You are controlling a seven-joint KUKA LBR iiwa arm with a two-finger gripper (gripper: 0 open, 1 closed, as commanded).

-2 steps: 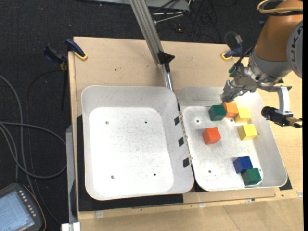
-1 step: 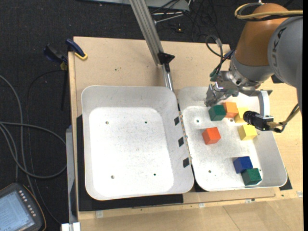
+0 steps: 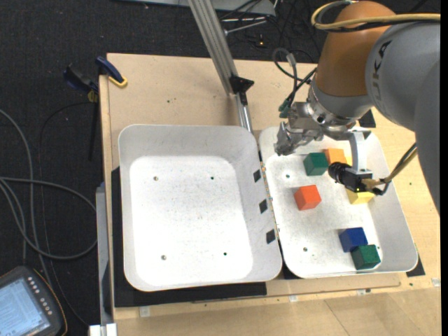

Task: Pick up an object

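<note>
A: Green block lies at the right bin's far end, just right of the hand. Whether the hand is open or shut, I cannot tell.

B: Risk?

A: It may close on nothing or nudge the orange block.

B: Count?

A: Two green, two orange, one blue, one yellow; two bins.

A pale wooden table is set on a dark carpeted floor. Black cables are strewn across the floor at the left, and a blue clamp is fixed to the table's corner.
</note>
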